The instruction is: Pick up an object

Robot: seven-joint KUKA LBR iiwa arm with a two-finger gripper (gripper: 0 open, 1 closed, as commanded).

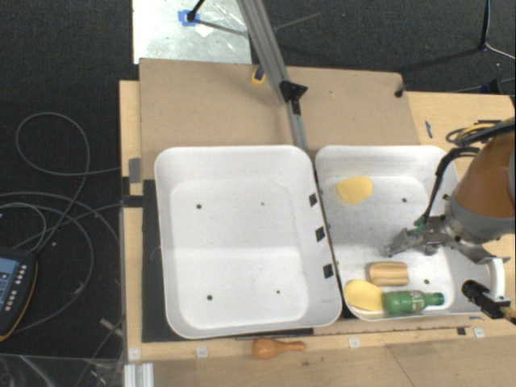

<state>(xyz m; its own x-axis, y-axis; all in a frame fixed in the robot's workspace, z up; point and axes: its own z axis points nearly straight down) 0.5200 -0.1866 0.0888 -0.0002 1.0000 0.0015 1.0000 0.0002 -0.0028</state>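
The right bin [379, 160] holds a pale yellow flat piece [354, 189] near its back left. At its front lie a tan bread-like roll [389, 274], a yellow lemon-like piece [364, 295] and a green bottle [412, 301] on its side. My gripper [401, 245] hangs over the bin's right half, just above and behind the roll, pointing left from the orange wrist. Nothing shows between its tips.
The left bin [173, 176] stands beside the right one. A tan pear-shaped object [276, 347] lies on the bench in front of the bins. A grey pole [272, 55] slants across the back of the bench. Cables lie on the floor at left.
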